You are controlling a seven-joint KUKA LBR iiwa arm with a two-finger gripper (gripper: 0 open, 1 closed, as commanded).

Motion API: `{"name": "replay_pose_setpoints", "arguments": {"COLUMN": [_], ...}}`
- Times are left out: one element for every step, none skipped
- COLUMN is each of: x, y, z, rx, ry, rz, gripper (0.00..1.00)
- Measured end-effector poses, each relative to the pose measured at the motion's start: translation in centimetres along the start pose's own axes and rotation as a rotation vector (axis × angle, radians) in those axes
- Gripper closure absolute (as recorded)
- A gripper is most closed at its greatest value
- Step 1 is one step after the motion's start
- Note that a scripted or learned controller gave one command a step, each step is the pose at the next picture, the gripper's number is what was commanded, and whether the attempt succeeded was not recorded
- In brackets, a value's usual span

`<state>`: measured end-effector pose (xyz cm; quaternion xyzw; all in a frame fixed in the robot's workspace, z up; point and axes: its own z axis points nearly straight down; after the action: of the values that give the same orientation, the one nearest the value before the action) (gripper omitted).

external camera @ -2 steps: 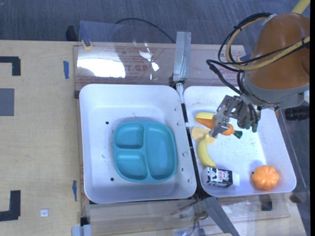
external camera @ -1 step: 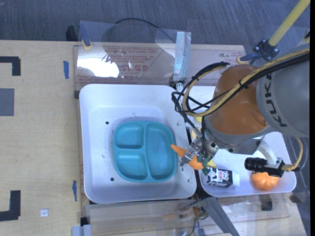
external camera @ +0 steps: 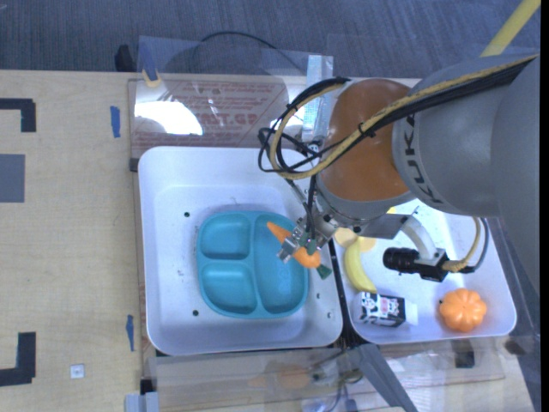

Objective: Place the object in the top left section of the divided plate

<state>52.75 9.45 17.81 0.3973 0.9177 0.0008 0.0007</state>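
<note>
Orange plastic, by the look of it: a toy carrot (external camera: 305, 258) with a green tuft at its lower end, pinched across its middle by the gripper (external camera: 296, 245), whose fingers are closed on it so that orange shows on either side of them. It hangs tilted over the right rim of the blue divided plate (external camera: 202, 256), which lies in the left bin (external camera: 163, 230); the top left section (external camera: 225, 237) is bare and lies across the plate from where the carrot is now. I would judge the carrot light and stiff, most likely hollow, with a smooth tapered body that could slip or swivel between narrow fingers (the thin tip more than the thick end). The middle, where it is held, seems the sensible place, as the weight balances there and the taper is gentle. It does not look fragile, so a short drop into the section should do it no harm, though it might roll or bounce over the low divider. In the right bin a banana (external camera: 356, 264), a small black-and-white carton (external camera: 383, 309) and an orange toy pumpkin (external camera: 463, 309) lie well clear of the plate
</note>
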Motion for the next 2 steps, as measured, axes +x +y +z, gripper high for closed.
{"name": "replay_pose_setpoints", "arguments": {"x": [2.6, -7.2], "y": [-2.4, 1.7], "z": [7.0, -1.1], "rx": [-0.009, -0.006], "ry": [-0.005, -0.009], "rz": [-0.167, -0.227], "gripper": [1.0, 1.0]}}
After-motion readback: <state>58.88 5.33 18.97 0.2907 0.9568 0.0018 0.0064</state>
